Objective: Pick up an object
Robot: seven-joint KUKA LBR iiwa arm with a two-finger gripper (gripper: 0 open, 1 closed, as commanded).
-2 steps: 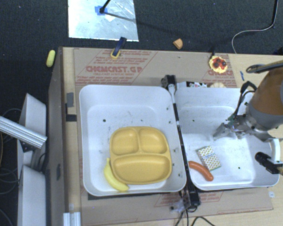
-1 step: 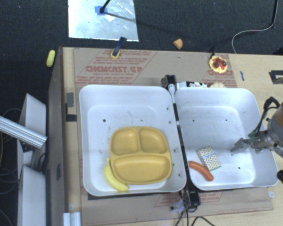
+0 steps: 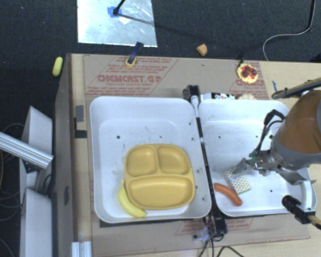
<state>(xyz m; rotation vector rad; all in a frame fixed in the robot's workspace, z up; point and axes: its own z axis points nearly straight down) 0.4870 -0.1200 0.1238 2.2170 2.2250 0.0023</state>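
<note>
A: Where's the gripper [image 3: 236,170]?
B: Low in the right bin [image 3: 241,116], its tip over a small patterned piece [image 3: 241,184] — jaws, I cannot tell.
A: Anything else nearby?
B: An orange sausage [image 3: 227,193] just beside it; left bin [image 3: 112,116] holds a yellow divided plate [image 3: 159,175] and a banana [image 3: 128,203].

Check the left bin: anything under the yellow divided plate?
A banana pokes out from under the yellow divided plate's lower-left edge in the left bin. Whether anything else lies beneath cannot be seen, since the plate covers the floor there.
</note>
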